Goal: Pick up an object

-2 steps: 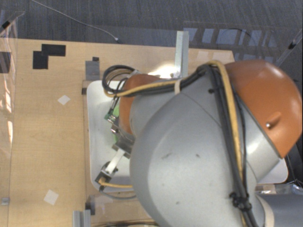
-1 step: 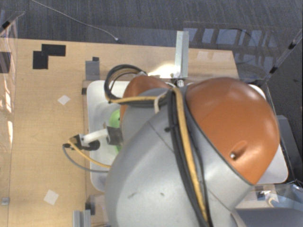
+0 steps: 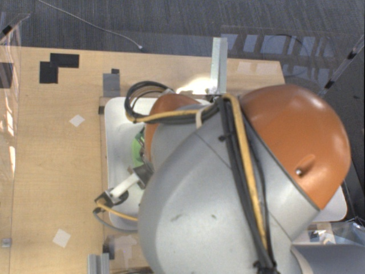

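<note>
Nearest the lens, the grey arm with its orange band covers most of both bins, and black and yellow cables run along it. Its wrist reaches down into the left bin, where the gripper sits low against the arm's edge; I cannot tell whether it is clenched or released. A green object lies in that bin, just above the gripper and partly hidden by the arm. The bin rests on the bench.
</note>
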`<state>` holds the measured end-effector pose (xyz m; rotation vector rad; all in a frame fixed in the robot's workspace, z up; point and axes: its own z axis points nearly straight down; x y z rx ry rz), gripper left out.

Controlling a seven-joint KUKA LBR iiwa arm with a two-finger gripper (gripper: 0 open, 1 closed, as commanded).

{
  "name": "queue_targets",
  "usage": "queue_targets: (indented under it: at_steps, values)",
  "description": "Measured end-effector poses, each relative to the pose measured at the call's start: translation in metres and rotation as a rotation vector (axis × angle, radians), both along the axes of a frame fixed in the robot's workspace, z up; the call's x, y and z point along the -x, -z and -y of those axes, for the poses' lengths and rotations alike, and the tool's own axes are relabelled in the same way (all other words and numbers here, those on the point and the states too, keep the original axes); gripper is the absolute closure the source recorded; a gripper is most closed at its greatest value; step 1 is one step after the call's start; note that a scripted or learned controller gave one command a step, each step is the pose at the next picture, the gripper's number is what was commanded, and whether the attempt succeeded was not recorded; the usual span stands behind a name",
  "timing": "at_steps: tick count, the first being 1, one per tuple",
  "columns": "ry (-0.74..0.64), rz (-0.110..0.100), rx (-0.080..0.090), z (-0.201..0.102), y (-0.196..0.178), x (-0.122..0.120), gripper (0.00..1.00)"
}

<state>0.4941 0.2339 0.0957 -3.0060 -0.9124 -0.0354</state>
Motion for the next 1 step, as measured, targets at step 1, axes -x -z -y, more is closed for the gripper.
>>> queue_targets:
  at_steps: [1]
  values:
    - [0.344, 0.009, -0.013, -0.0014, -0.0010, -0.0030, 1.00]
